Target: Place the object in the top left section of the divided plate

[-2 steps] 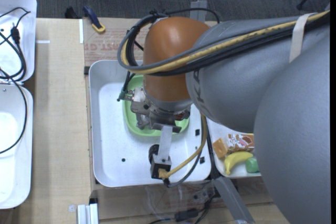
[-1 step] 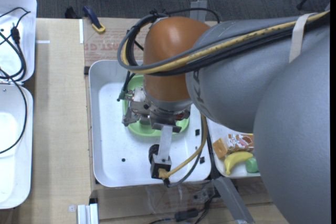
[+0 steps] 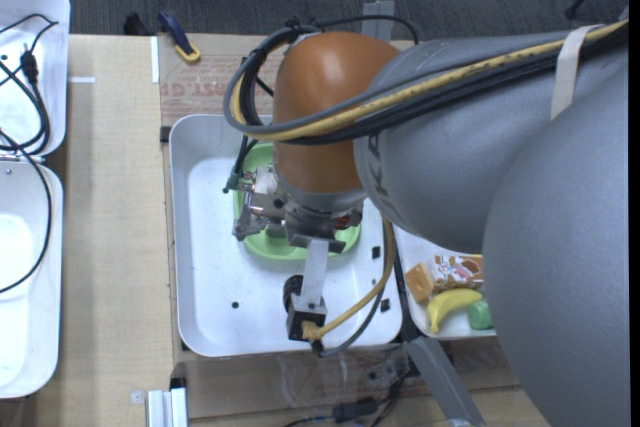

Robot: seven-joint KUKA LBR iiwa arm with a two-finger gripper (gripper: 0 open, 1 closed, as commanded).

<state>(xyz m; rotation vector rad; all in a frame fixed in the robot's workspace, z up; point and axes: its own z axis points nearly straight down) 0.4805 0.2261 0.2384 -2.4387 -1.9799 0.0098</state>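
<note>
Camera view, left bin (image 3: 200,315): gripper (image 3: 262,205) low over green divided plate (image 3: 262,243). Placing stage, seemingly. Object itself not identifiable. Toy banana (image 3: 452,303) waiting at four o'clock, right bin (image 3: 440,335).

**Arm bent low, wrist pointing down**

The grey arm (image 3: 480,165) enters from the right and fills much of that side. Its orange band (image 3: 320,110) sits above the wrist, with 1 black-and-yellow cable bundle (image 3: 400,95) running along it. The gripper (image 3: 262,207) points straight down beneath the wrist.
</note>
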